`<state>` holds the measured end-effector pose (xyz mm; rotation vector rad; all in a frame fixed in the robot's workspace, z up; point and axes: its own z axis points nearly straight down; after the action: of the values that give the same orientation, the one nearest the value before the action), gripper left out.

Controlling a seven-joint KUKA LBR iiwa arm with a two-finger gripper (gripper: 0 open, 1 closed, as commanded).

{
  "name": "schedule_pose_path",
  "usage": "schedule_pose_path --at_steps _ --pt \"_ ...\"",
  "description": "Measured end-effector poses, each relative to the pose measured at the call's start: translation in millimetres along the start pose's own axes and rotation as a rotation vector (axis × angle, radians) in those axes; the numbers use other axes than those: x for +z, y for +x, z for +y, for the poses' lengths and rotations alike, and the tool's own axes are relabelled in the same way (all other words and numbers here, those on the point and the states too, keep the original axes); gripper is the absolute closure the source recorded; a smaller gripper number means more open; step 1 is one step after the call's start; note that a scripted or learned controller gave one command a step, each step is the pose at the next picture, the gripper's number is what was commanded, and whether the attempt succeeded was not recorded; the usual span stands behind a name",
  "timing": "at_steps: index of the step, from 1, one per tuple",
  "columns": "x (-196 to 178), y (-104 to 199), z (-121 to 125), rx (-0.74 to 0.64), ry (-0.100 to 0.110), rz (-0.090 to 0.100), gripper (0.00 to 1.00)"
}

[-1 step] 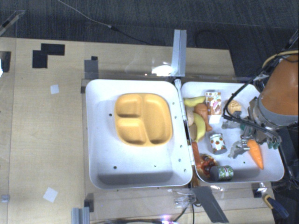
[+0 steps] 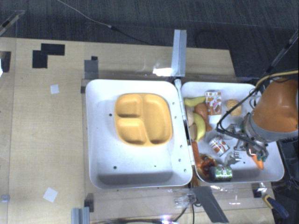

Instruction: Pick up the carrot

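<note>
The carrot (image 2: 259, 162) is a small orange piece with a bit of green at its top. It lies near the front right corner of the right bin (image 2: 273, 174). My gripper (image 2: 244, 148) hangs low over that bin, under the orange band of the arm, just left of the carrot and very close to it. Cables and the wrist cover the gripper's tip, so I cannot see whether the carrot is touched.
The right bin also holds two bananas (image 2: 200, 125), a red-and-white carton (image 2: 213, 101), a round biscuit (image 2: 233, 107), a red-and-white can (image 2: 218, 146), a green can (image 2: 223, 173) and dark red items (image 2: 205, 162). A yellow divided plate (image 2: 142, 118) sits in the left bin (image 2: 100, 167).
</note>
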<state>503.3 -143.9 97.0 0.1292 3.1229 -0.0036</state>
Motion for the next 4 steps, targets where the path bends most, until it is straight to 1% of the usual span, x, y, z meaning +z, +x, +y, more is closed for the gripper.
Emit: schedule_pose_path --at_steps 1,2,3,4 --pt "7.4 2.2 -63.1 0.079 0.002 0.001 0.0" --pt "-5.6 -1.6 -62.0 0.072 0.003 -0.008 1.0" --pt "-73.5 7.0 -62.9 0.357 0.002 0.005 1.0" --pt "-64.5 9.3 -36.2 0.092 0.0 0.006 1.0"
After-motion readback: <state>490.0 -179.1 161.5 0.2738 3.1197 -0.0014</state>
